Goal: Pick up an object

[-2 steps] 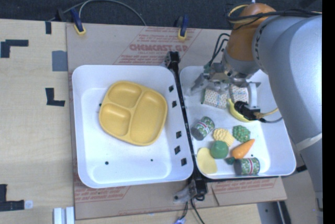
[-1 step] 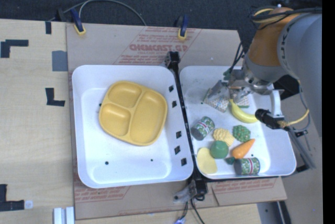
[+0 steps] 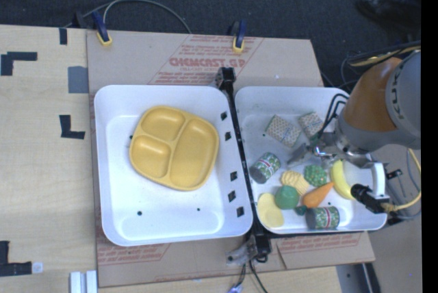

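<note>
Because all the small toys sit piled in the right bin point(image 3: 250, 98), the arm point(image 3: 373, 110) leans in there from 3 o'clock. Its gripper point(image 3: 309, 148) hangs low over the green toy point(image 3: 315, 174), with the banana point(image 3: 340, 180) and carrot point(image 3: 317, 195) just beside it — an easy pick, I think. I cannot tell how the gripper is set. At 9 o'clock, the left bin point(image 3: 109, 148) holds a yellow plate point(image 3: 174, 147).

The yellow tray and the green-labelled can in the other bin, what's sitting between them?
In the camera view, between the yellow tray and the green-labelled can lie bare white bin floor and the black divider where the two bins meet; no objects.
</note>
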`<state>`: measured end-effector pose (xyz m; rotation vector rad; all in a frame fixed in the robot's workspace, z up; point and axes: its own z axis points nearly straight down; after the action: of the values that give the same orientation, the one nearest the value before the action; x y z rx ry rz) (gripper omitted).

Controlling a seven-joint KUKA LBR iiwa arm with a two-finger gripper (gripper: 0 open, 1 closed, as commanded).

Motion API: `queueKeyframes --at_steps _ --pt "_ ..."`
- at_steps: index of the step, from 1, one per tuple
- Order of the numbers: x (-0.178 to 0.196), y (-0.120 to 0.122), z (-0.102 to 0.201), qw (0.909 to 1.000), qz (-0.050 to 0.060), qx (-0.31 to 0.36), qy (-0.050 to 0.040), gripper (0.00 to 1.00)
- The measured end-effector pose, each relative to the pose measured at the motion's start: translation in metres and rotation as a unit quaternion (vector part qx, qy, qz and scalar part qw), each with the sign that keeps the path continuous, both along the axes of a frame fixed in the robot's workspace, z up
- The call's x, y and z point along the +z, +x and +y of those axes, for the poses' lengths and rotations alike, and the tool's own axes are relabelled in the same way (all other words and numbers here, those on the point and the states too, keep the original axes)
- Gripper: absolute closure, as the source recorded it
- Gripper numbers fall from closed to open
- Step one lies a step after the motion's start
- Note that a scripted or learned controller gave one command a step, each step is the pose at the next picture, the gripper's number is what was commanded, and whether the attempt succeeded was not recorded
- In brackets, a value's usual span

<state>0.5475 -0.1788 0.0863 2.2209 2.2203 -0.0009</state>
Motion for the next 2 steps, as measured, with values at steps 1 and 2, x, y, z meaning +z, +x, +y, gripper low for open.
queueKeyframes --at_steps 1,2 --pt "0.004 0.073 -0.031 1.0 0.0 0.001 0.0002 0.0" --pt "0.0 0.122 -0.043 1.0 0.002 0.001 0.0019 0.0"
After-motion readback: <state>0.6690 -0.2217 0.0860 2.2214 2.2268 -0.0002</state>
